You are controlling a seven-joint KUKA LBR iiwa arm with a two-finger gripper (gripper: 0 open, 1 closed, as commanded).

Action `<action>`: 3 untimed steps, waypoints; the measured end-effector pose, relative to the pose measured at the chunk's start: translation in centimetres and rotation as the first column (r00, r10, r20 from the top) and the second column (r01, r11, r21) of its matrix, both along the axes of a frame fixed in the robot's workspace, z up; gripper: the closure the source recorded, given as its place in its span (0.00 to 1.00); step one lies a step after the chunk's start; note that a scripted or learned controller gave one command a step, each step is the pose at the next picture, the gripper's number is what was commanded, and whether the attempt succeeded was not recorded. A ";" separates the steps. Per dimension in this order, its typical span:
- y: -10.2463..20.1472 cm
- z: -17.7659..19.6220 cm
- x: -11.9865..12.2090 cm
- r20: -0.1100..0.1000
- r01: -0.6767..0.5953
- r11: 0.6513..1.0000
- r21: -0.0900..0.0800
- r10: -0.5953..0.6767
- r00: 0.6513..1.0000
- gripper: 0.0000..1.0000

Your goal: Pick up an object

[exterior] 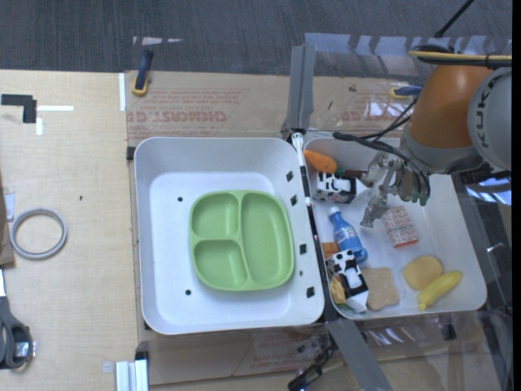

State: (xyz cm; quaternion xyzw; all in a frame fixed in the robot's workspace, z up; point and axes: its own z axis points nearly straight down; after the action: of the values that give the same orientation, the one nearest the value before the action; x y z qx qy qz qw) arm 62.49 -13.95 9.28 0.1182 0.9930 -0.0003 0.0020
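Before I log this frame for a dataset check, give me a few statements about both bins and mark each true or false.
1. The green divided plate lies in the left bin. True.
2. The blue bottle lies on the green divided plate. False: it lies in the right bin.
3. The gripper hangs over the right bin. True.
4. The banana lies near the right bin's far left corner. False: it lies near its front right corner.
5. A slice of bread lies near the right bin's front edge. True.
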 end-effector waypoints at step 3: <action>-4.5 1.0 -5.1 0.002 0.175 0.985 0.000 -0.175 0.985 0.00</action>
State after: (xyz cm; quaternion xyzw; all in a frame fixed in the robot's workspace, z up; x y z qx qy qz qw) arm 57.37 -18.44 10.26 0.2048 0.9788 -0.0006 0.0030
